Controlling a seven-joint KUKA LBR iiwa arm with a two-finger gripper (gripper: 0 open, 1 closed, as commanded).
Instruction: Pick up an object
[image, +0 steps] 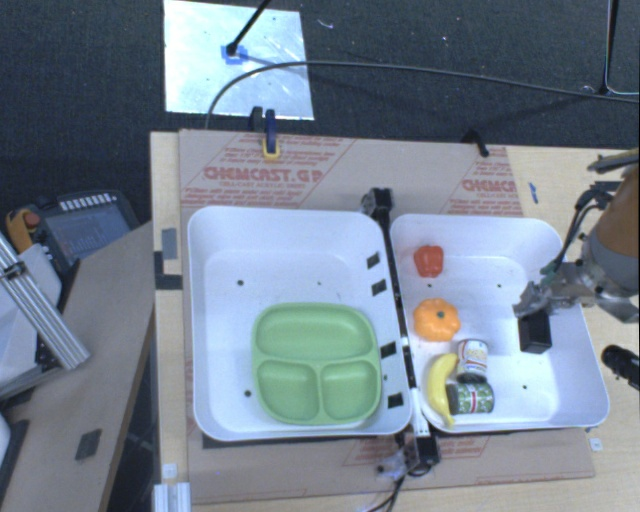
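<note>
Here fingers (536, 318) over right bin (575, 400), grip state unclear; pumpkin (437, 320) well left, apart.

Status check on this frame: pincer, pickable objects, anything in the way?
Pincer over right bin, nothing seen in it. Red pepper, orange pumpkin, banana, two cans clustered at that bin's left side. No obstruction between.

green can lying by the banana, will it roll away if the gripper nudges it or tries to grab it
The green can lies on its side, so a nudge across its length would probably roll it. The banana right beside it may block rolling that way. Its smooth, rigid-looking round wall could slip between fingers unless gripped squarely.
</note>
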